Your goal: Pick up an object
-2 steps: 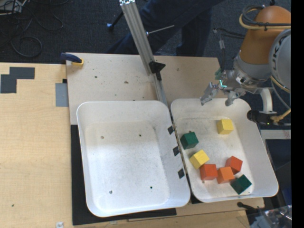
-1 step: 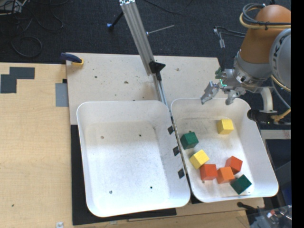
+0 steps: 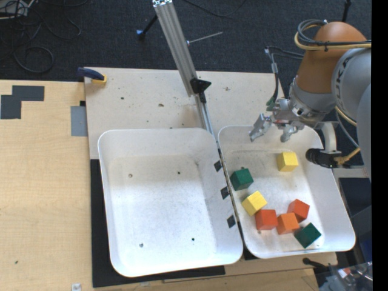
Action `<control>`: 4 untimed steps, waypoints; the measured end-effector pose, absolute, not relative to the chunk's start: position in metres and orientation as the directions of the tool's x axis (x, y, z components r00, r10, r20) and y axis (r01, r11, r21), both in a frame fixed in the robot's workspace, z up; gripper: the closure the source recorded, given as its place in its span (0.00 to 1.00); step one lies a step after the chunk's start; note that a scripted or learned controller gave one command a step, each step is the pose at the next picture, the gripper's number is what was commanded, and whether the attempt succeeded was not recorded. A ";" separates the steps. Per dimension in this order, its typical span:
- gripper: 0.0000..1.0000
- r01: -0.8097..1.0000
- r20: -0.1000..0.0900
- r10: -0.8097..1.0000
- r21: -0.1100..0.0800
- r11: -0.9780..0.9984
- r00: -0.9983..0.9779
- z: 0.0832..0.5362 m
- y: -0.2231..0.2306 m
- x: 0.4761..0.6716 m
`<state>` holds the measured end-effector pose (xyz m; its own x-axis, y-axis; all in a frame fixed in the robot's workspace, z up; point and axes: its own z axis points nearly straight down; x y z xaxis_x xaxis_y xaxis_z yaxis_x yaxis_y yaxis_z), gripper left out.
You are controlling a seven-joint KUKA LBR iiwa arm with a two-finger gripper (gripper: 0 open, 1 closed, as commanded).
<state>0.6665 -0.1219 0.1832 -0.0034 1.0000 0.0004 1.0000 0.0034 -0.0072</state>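
Two-finger gripper [image 3: 274, 131] spread open, holding nothing, above right white plastic bin [image 3: 339, 190] | dark green cube [image 3: 307, 234] possibly overlapped by orange cube [image 3: 287, 222].

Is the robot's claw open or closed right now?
Open. The gripper hangs over the far end of the right bin, its two fingers spread with a gap and nothing between them.

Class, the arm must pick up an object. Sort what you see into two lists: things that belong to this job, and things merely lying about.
Belongs to the job:
- gripper, open
- yellow cubes
- green cubes
- orange cubes
- right bin holding them

Lying about:
- left bin
- slanted metal bar
- blue-and-yellow clamp
- floor cables
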 end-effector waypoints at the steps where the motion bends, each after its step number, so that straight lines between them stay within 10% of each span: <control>1: 0.00 1.000 0.001 1.000 -0.010 0.001 -0.001 0.119 -0.124 0.663; 2: 0.00 1.000 0.000 1.000 -0.003 0.001 -0.001 0.090 -0.123 0.663; 3: 1.00 1.000 0.000 1.000 -0.003 -0.001 0.001 0.101 -0.123 0.663; 4: 1.00 1.000 0.000 1.000 0.004 -0.002 0.002 0.164 -0.122 0.661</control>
<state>0.6609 -0.1224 0.1640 0.0024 1.0000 -0.0005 1.0000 -0.0024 0.0043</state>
